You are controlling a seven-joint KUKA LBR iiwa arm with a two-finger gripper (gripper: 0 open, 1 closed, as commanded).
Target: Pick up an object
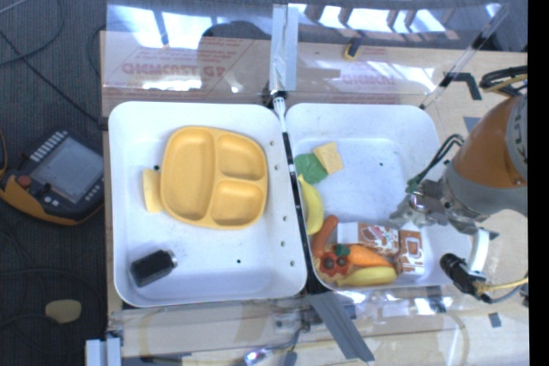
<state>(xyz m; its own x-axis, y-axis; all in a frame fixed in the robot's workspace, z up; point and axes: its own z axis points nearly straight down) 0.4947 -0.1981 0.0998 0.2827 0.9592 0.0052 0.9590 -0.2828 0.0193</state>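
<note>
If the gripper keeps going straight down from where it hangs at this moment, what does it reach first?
Probably the printed snack packet in the right bin, just below the gripper. Depth is hard to judge from this slanted view, so it might meet bare bin floor beside the packet instead.

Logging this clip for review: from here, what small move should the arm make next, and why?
Probably shift toward the view's left and descend over the carton. The gripper sits at the right bin's right edge, above the items piled along its near side, with nothing visibly between its fingers.
</note>
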